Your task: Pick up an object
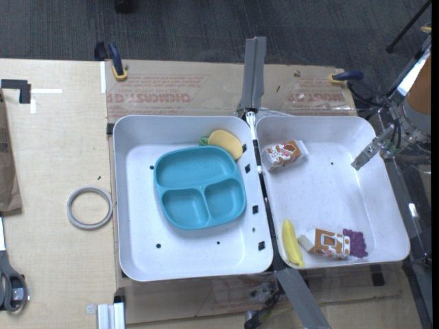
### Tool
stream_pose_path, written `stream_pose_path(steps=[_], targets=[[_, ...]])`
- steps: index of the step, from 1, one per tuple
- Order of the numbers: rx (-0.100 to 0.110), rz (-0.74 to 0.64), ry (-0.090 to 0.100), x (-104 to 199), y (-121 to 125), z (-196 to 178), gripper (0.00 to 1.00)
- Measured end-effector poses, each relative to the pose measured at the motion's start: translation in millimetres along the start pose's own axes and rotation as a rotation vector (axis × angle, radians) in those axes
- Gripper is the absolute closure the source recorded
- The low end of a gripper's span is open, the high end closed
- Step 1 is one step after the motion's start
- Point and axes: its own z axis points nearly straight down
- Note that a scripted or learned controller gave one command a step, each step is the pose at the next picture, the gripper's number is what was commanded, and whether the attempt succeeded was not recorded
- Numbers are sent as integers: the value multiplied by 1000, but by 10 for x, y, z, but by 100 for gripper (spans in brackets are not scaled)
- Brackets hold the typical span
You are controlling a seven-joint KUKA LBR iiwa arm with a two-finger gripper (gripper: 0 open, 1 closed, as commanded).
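Over at the right bin (384,204), near its far right wall: pincer (367,155) hanging just above the white floor, nothing between its fingers; open or closed, impossible to tell from here. Below it, spread around the bin: a small printed packet (282,154) near the top left, a banana (292,242) by the divider, a carton (329,243) touching purple grapes (354,241). Left bin (130,204): blue divided tray (199,187), yellow lemon (226,142) at its upper edge.

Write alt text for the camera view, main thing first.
Two shallow white bins sit side by side: the left bin holds a blue divided plate and a yellow lemon, the right bin two snack packets and a banana. The end effector hovers at the right bin's right edge.
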Motion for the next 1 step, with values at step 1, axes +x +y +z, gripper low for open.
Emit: stream_pose_path(steps=[1], targets=[[-1,1,-1,-3,-1,-5,0]])
